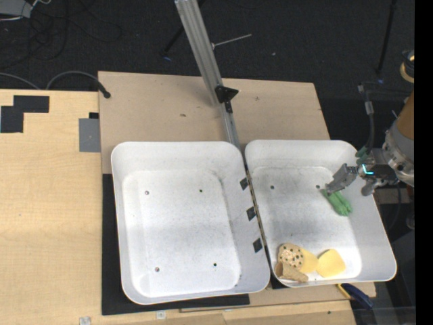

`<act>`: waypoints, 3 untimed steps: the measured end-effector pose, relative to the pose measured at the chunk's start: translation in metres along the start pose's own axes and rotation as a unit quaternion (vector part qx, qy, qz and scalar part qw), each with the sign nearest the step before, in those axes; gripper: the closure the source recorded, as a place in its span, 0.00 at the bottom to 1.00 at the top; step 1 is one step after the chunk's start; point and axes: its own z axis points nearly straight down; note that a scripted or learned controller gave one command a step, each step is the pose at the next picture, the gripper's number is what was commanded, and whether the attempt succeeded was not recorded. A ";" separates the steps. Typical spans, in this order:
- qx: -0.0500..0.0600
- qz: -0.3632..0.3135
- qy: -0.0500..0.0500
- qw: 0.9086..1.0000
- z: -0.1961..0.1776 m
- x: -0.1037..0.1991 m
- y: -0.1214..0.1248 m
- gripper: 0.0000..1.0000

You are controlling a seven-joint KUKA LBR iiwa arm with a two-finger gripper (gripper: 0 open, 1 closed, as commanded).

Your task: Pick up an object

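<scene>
The gripper (340, 180) is poised low over the right bin (298, 151) near its right edge, its fingers spread wide above the upper end of a green object (339, 202), apparently so that it can be straddled and picked up.

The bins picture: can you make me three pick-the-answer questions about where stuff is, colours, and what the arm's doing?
1. Where do the yellow piece and the speckled tan piece lie?
A. left bin
B. right bin, near corner
C. on the bench

2. What colour is the long thing by the gripper?
A. green
B. red
C. blue

3. Where is the gripper?
A. over the left bin
B. over the right bin
C. off the bench

Answers: B, both sit at its front edge; A, it is plainly green; B, it hangs above that bin's right side.
</scene>
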 end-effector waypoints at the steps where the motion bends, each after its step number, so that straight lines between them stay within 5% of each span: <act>1: -0.002 0.001 -0.001 1.000 -0.002 -0.001 0.001 0.00; 3: 0.001 0.001 0.000 1.000 0.101 0.006 -0.003 0.00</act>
